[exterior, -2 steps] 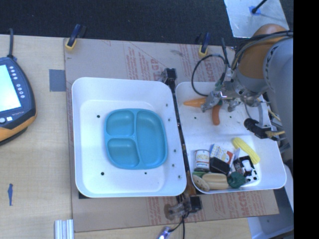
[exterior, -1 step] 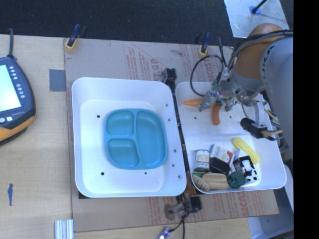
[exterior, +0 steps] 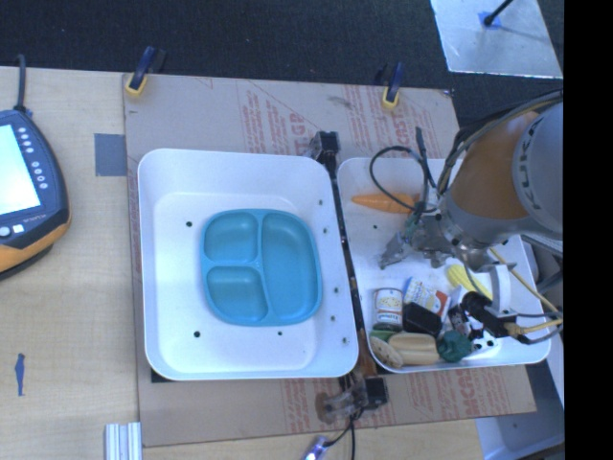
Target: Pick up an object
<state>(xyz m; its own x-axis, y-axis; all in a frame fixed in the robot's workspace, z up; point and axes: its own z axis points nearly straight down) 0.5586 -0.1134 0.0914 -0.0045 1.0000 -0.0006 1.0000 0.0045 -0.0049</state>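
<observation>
- The table [exterior: 77,314] spreads out well to the left of my pincer [exterior: 407,242].
- The left white bin [exterior: 172,353] lies left of my pincer and carries a blue divided plate [exterior: 261,266].
- The right white bin [exterior: 359,175] lies under my pincer.
- My pincer hangs low in that bin; I cannot tell how wide it stands.
- A carrot [exterior: 381,201] lies just above my pincer.
- A small can [exterior: 388,307], a green object [exterior: 454,346] and other small items crowd below my pincer.
</observation>
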